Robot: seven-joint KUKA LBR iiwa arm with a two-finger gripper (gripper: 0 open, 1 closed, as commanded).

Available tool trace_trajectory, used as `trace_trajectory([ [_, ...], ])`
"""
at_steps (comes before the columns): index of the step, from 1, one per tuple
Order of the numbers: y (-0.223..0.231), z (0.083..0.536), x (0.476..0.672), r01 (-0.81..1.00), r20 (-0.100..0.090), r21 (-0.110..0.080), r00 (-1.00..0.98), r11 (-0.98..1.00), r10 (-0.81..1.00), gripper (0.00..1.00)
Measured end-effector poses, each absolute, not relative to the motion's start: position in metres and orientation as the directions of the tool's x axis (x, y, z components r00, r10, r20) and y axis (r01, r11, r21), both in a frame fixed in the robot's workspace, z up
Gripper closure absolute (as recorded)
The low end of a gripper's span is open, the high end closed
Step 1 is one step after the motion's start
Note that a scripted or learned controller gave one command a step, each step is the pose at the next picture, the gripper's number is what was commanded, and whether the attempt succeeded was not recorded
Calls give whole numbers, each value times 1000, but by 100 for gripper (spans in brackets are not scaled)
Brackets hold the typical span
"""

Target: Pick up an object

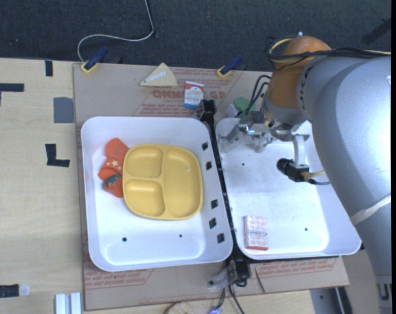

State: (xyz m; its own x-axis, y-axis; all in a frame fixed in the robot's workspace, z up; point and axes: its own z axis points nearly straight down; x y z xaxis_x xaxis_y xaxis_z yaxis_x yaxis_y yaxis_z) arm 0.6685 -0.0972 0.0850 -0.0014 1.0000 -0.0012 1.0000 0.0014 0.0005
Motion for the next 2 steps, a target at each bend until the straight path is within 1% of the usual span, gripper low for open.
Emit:
trace_trajectory([
  [1, -96, 85, 657, 1000, -2, 1, -1, 1, 1000, 0],
  [2, -94, 85, 669, 1000, -1, 1, -2, 2, 1000, 0],
])
